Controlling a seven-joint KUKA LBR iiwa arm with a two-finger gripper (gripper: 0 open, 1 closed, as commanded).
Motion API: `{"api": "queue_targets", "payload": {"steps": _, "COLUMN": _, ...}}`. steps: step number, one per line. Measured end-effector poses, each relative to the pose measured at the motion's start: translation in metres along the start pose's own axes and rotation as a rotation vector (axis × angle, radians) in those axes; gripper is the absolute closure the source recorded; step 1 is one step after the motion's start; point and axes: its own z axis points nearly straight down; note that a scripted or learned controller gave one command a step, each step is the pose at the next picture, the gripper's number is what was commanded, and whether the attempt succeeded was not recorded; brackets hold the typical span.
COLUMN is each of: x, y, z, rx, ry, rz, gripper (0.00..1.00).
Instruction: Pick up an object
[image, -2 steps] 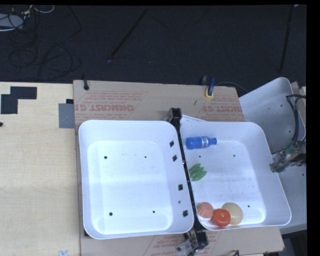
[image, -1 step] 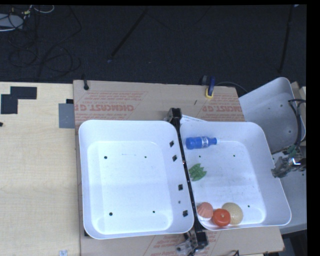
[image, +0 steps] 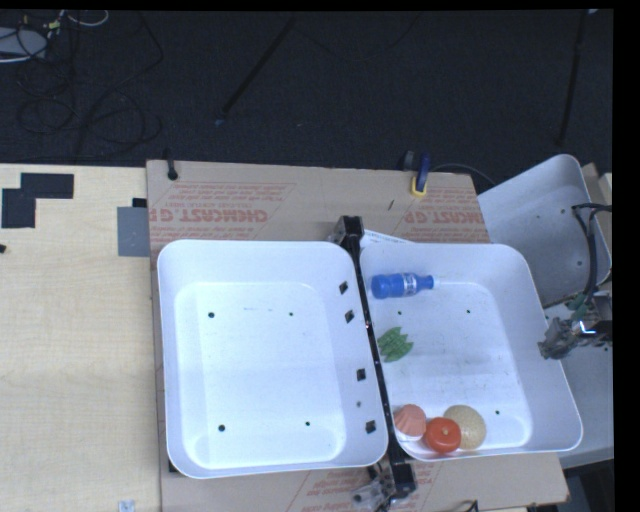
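My gripper (image: 572, 335) stood at the right edge of the camera view, outside the right bin (image: 545, 300), just beyond its right wall. The tool was small and dark there; I could not tell how it was set, and nothing showed in its hold.

The right bin held every candidate. A blue bottle (image: 402, 285) lay on its side near the far wall, close to the divider (image: 372, 350) between the bins. A small green piece (image: 394, 345) lay near the middle, well apart from the bottle. In the near corner, three round items sat touching: a pink one (image: 409, 420), a red one (image: 442, 434) and a pale yellow one (image: 466, 424). The left bin (image: 260, 350) offered no target.

Risks as I judged them: the pick had not begun. The clustered round items might roll or push each other aside under a descent, and the corner walls could foul my approach. The bottle might roll away from a closing grip. The green piece looked flat and hard to catch.
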Motion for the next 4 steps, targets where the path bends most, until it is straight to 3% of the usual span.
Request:
{"api": "queue_targets", "payload": {"steps": 1, "x": 0.001, "y": 0.069, "z": 0.035, "rx": -0.002, "ry": -0.001, "rz": -0.006, "gripper": 1.0}}
{"api": "queue_targets", "payload": {"steps": 2, "x": -0.001, "y": 0.038, "z": -0.105, "rx": -0.013, "ry": -0.005, "rz": -0.004, "gripper": 1.0}}
{"api": "queue_targets", "payload": {"steps": 3, "x": 0.0, "y": 0.004, "z": -0.043, "rx": 0.003, "ry": 0.001, "rz": -0.002, "gripper": 1.0}}
{"api": "queue_targets", "payload": {"steps": 4, "x": 0.0, "y": 0.0, "z": -0.017, "rx": 0.001, "ry": 0.0, "rz": -0.002, "gripper": 1.0}}
